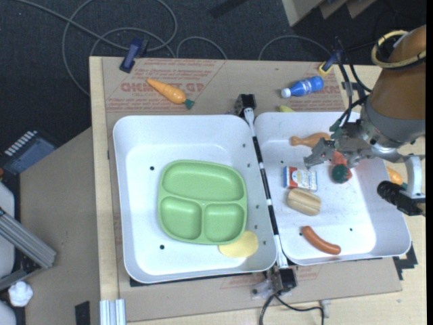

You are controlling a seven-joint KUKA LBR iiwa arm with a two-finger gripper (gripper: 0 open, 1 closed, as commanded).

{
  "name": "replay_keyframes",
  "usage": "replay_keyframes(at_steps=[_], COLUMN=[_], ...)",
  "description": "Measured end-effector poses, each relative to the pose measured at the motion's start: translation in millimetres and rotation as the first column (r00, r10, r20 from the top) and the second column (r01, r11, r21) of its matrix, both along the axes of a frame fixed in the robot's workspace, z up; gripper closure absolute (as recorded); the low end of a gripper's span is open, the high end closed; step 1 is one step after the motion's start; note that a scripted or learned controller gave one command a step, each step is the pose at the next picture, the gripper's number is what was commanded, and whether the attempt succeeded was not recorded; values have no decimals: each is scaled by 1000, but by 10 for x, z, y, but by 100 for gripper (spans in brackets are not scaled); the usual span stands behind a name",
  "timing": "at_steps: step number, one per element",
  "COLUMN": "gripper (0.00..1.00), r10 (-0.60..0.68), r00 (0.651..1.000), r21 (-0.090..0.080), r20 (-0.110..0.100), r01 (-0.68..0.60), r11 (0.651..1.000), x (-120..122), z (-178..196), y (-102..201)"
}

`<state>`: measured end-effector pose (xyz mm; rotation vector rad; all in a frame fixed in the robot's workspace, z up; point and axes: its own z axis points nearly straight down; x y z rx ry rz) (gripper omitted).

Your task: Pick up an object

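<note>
The arm was seen reaching in from the right, with the gripper (333, 156) hung over the upper middle of the right bin (389, 239). The finger state could not be told from this angle; nothing was seen held.

Several candidate objects were noted in the right bin. A green and red round toy (340, 173) was found just below and slightly right of the gripper, close enough that touching or apart could not be told. A drumstick-shaped toy (310, 140) was seen just left of the gripper, its long axis running roughly left-right. A small red and white packet (302, 178) lay below-left, with a bread roll (304, 202) just beneath it, long axis left-right with a slight tilt. A sausage (321, 240) lay well apart toward the near edge, slanting down to the right.

The round toy was judged the likeliest target, being nearest; a short descent would be called for, and with no long axis, wrist turn would matter little.

A green divided plate (201, 200) was seen in the left bin (135, 141).
</note>
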<state>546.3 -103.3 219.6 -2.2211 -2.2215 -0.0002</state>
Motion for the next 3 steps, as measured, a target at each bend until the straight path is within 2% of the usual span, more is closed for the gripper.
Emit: replay_keyframes(at_steps=[1,2,3], gripper=[0,0,100], r10=[-1,-2,-2], r00=[1000,1000,1000], r21=[-1,0,0], r20=[1,-3,0], r01=[1,2,2], r11=[1000,1000,1000], x=[-80,-606,-601], z=[-1351,-1354,-1256], y=[-184,-340,-335])
